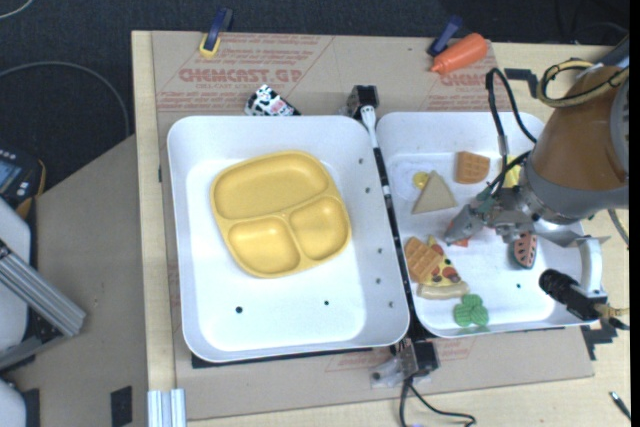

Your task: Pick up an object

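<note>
Camera view: gripper [462, 227] hovering mid right bin [520, 310], near waffle [425, 260]; finger state indiscernible, cannot tell. Nothing visibly lifting yet; grasp and lift remaining, judging.

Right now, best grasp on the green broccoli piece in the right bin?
Take the broccoli across its bushy crown, straight down from above. It lies low near the right bin's front wall, close to the pizza slice, so a sideways approach looks cramped.

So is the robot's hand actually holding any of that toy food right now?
It cannot be told. The hand hovers low in the right bin, beside the waffle and the tan wedge, with nothing visibly between its fingers.
</note>
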`<state>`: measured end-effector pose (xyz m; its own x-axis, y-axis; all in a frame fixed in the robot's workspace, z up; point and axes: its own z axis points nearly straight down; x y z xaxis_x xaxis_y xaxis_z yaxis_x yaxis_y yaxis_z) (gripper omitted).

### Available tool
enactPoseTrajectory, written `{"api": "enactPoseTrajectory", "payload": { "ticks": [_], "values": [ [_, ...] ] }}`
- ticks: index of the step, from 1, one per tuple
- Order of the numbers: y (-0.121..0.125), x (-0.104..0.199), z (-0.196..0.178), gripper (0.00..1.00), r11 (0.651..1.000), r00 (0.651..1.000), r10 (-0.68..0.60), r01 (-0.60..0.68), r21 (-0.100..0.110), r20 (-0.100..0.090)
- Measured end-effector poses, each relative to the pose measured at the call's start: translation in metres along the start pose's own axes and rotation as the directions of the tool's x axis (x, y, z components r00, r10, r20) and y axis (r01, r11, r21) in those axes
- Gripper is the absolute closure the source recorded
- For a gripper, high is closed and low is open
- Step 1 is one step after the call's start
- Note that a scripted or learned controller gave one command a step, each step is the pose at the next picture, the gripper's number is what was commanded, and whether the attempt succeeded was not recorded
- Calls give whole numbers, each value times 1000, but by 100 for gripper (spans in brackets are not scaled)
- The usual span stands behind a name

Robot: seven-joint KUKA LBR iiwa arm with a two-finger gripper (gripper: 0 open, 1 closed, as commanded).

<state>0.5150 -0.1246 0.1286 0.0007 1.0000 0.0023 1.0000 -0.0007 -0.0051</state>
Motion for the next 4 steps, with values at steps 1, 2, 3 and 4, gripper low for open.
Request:
{"api": "enactPoseTrajectory", "payload": {
  "ticks": [1,2,3,4],
  "values": [
    [2,1,43,0,1000,1000,1,-1,-6,-1],
    [2,0,32,100,1000,1000,1,-1,-10,3],
    [2,8,-15,100,1000,1000,-3,3,-10,4],
    [6,3,-59,100,1000,1000,-1,2,-11,5]
  ]
}}
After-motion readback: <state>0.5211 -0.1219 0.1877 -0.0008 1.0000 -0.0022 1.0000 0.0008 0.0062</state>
